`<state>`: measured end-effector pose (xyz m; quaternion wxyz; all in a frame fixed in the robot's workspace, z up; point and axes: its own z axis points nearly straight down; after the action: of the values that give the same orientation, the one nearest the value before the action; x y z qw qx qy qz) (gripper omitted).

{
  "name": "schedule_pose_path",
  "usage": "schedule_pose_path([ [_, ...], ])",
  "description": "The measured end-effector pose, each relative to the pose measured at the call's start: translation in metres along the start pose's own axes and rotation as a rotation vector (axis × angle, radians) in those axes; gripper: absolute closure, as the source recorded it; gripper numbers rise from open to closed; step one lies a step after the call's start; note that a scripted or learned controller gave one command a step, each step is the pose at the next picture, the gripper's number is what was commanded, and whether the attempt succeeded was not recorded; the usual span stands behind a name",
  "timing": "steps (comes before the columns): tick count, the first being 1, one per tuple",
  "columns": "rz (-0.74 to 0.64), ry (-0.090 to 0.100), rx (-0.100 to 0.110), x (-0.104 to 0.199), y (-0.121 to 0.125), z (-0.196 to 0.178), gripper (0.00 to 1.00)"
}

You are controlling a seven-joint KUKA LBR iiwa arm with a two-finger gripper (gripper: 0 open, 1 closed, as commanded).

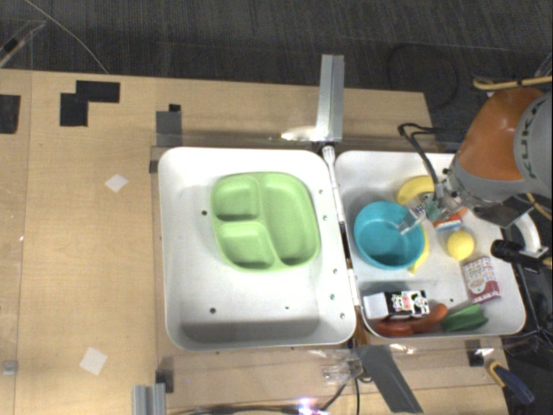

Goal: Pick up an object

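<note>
Camera view looks down on a pale wooden bench (78, 258) carrying two shallow white bins, their moulded plastic smooth and round-cornered. The left bin (186, 309) holds one thing, a light green sectioned tray (263, 220) with three compartments and soft matte walls. The right bin (510, 314) is the crowded one, and the grey arm with its orange band (494, 145) reaches into it from the right. Next in size is a turquoise bowl (389, 235), round, glossy and deep, with a yellow banana-like piece (416, 188) touching its far rim. Along the near wall lie a small black and white carton (396, 302), a red pepper-like shape (413, 322) and a green one (463, 320), and a slim printed packet (479, 278) lies near the right wall. A small yellow lemon-like ball (460, 245) sits just beside the bowl. The gripper (421, 213) hangs low over the bowl's right rim, metal fingertips near the rim and the banana piece; whether they are apart or together I cannot tell, since they blur into the clutter. I judge the pick as not yet done: nothing shows between the fingers and every object rests in the bin. What is left is to settle on one piece, close on it, and lift it clear.
</note>
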<state>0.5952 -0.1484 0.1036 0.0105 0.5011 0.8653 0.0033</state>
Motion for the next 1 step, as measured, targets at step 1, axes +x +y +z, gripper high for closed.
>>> schedule_pose_path([
  [1,0.177,0.009,0.011,0.0211,0.0198,-0.0693,1.0],
])
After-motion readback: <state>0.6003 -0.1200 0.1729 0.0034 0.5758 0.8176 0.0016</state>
